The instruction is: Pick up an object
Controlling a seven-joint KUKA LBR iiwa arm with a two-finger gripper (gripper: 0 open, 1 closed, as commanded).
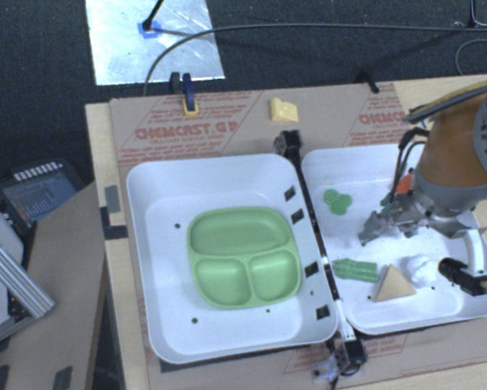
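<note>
The left bin (151, 191) holds a pale green divided tray (242, 256), and in the right bin (358, 161) a small green round piece (338, 202) lies above a green stick-shaped piece (355, 270) and a tan wedge (394, 283) touching something white (419, 268) too blurred to name. The gripper (378, 226) hangs just above the floor of the right bin, between the round piece and the wedge. The arm's (466, 156) grey bulk covers its upper part, so from here I cannot tell how the claw is set.
</note>
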